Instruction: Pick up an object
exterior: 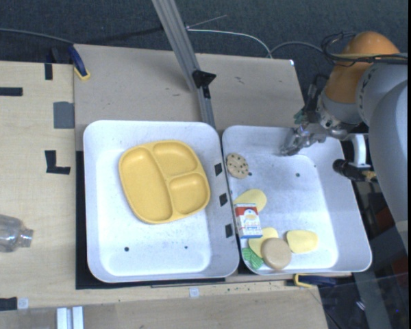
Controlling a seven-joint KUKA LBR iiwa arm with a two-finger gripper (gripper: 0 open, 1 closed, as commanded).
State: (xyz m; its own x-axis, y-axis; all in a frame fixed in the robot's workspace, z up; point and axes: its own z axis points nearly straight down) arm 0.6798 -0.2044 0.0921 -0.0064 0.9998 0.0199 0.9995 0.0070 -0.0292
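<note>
Dark carpet runs behind a pale wooden bench, and on it sit two shallow white bins side by side. Over in the left bin we've got a yellow divided plate, three compartments, lying flat with its long axis tilted from upper left down to lower right. Now the right bin, where the small pieces are: a round speckled cookie near the upper left corner, and below it a little carton standing lengthwise along the bin's left wall, long axis running top to bottom of the view; there's a red and white label on it, but the print is too small to read. A yellow piece sits just above the carton, touching it. Down at the bottom, a tan round bun overlaps a green and yellow bit, with another yellow chunk just beside it to the right. And the arm comes in from the right, orange band up top, with the gripper low at the upper edge of the right bin, well apart from every item; whether the jaws are apart or together, I can't tell from this angle. A clear plastic bottle lies on its side at the far left of the bench.
</note>
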